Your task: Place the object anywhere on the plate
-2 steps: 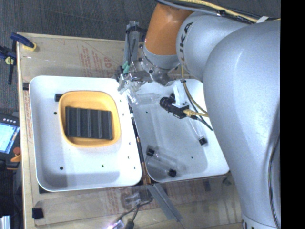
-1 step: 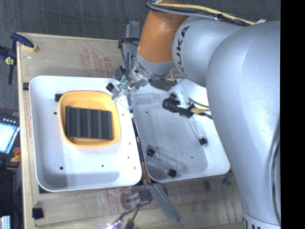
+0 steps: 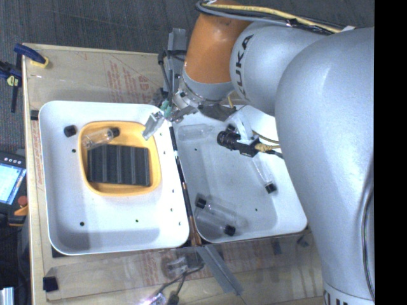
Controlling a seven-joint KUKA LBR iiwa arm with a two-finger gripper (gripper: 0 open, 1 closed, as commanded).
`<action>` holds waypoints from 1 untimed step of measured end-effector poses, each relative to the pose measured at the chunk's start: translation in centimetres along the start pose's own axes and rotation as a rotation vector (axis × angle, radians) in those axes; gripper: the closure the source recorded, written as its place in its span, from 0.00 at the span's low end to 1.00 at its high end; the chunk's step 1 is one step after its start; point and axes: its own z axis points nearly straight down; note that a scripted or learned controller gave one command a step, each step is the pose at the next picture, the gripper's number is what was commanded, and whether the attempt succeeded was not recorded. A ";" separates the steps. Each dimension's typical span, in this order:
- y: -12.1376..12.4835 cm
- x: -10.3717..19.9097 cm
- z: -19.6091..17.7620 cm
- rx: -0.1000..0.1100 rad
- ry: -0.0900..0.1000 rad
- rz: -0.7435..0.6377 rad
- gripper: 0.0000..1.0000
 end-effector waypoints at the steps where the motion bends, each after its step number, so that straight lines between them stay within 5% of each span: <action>1: -1.9 4.7 -3.1 -0.001 0.000 0.027 0.00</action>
